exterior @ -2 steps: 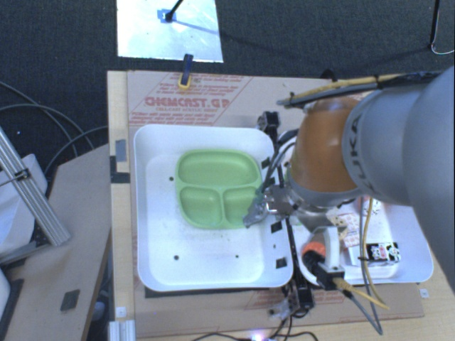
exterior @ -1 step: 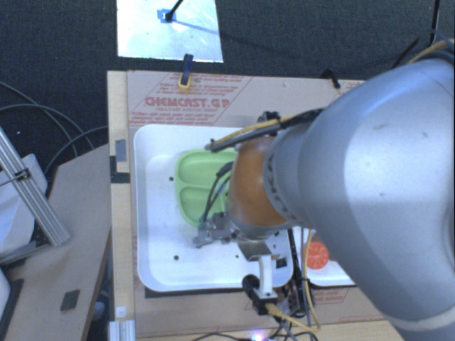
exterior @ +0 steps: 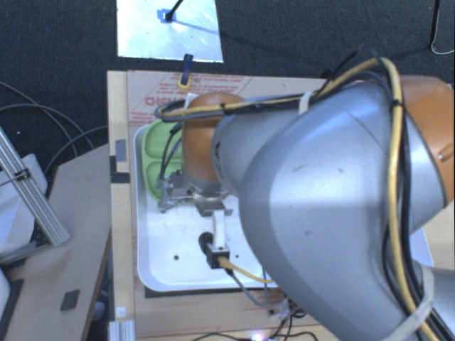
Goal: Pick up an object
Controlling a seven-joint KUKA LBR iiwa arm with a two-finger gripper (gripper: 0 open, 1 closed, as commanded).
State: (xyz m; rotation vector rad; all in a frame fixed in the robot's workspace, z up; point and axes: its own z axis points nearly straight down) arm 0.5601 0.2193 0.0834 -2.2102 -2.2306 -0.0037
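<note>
The grey arm (exterior: 334, 190) covers much of the view and reaches down into the white bin (exterior: 170, 265). A green plastic object (exterior: 152, 151) lies in the upper left corner of this bin, partly hidden under the wrist. The tool (exterior: 186, 196) is low, just beside it. I cannot tell how far the tool is open, or if it holds something. I judge this is the approach step. The next move needs the tool centred over the green object before it grips.

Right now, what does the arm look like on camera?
The arm is bulky, rounded and glossy grey, with orange sections near the wrist and at upper right. A yellow cable and black cables run along its shell.
</note>
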